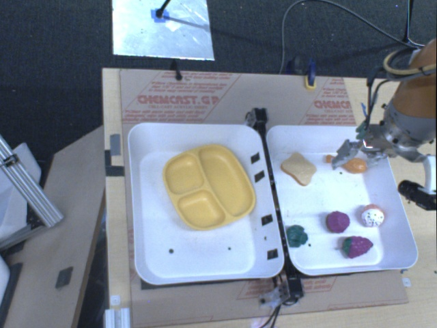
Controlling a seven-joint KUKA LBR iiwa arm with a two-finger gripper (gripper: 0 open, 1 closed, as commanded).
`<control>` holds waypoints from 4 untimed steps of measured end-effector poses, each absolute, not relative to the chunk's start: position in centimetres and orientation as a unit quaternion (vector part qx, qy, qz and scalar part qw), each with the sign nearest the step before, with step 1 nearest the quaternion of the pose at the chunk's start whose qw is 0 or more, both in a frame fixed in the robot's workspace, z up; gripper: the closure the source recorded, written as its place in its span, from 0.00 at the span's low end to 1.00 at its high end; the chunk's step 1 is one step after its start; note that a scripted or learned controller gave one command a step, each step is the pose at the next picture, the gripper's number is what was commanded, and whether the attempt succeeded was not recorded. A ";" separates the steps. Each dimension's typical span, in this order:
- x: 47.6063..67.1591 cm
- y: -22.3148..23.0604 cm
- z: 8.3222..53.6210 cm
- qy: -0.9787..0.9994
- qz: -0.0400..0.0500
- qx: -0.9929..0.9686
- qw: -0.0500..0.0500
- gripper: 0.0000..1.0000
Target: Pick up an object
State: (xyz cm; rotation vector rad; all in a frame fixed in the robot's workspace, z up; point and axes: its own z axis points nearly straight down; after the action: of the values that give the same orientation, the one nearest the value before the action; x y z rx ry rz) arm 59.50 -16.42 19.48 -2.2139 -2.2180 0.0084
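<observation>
My jaws (pixel 347 154) are lowered into the right bin (pixel 396 183) at its far side, just beside the orange object (pixel 356 165), which is likely my target, since nothing else lies close. Whether they stand apart or together I cannot tell; the fingertips blur against the bin's white floor. Contact with the orange object is unclear. The tan piece (pixel 300 168) lies near, to the left. My arm is cut off at the frame edge. The yellow tray (pixel 208 184) occupies the left bin (pixel 147 183), untouched.
</observation>
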 end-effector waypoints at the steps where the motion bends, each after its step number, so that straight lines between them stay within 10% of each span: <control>1: 59.8 -16.4 20.1 -0.709 0.000 -0.706 -0.001 0.00; 4: 60.6 -16.2 8.4 -0.709 0.000 -0.706 0.000 0.00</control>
State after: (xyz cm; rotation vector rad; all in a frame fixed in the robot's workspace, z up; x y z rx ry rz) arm 60.64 -16.21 8.40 -2.2172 -2.2261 0.0004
